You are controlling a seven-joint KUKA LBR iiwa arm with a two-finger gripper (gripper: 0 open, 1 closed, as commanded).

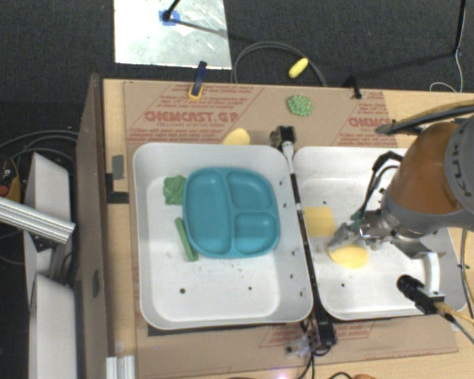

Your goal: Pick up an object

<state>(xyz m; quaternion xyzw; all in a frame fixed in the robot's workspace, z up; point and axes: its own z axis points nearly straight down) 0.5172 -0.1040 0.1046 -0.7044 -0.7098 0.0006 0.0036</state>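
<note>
My gripper (355, 235) is low in the right bin (340, 172), near its middle, coming in from the right. Right below and touching its tip lies a rounded yellow object (349, 256). A pale yellow square block (319, 220) rests just left of the gripper, near the bin's left wall. The fingertips are hidden by the wrist, so whether anything sits between them is unclear.
The left bin (158, 290) holds a teal divided plate (230, 212), a green leafy piece (174, 189) at its upper left and a green stick (185, 239) along its left side. A yellow piece (237, 137) and a green disc (300, 105) lie on the cardboard behind the bins.
</note>
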